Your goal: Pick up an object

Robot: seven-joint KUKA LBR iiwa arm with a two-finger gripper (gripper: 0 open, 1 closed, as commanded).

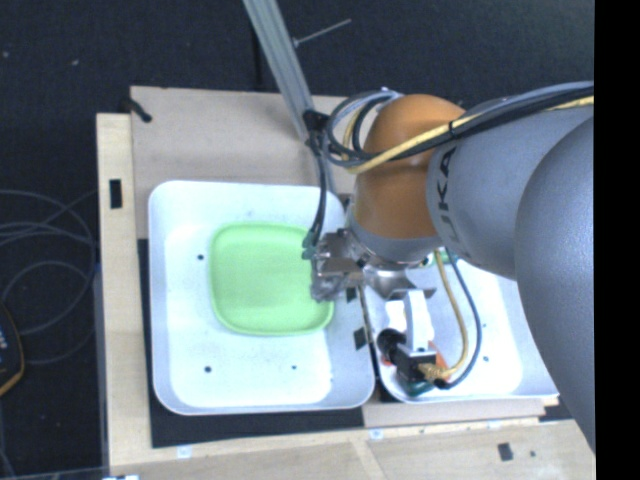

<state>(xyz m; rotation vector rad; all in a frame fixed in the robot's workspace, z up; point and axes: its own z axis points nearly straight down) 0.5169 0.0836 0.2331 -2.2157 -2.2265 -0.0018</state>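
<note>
A pale green, rounded-square plate (258, 278) lies flat in the left white bin (180, 368), a little right of the bin's middle. My gripper (325, 268) hangs from the orange-banded wrist over the plate's right edge, close to the wall between the two bins. The metal gripper body covers that edge of the plate, so I cannot see whether it touches the plate.
The right bin (500, 368) is mostly hidden under the grey arm and wrist; only its front right corner shows. Bare white floor surrounds the plate on its left and front sides. A grey metal rail (275, 43) slants in from the top.
</note>
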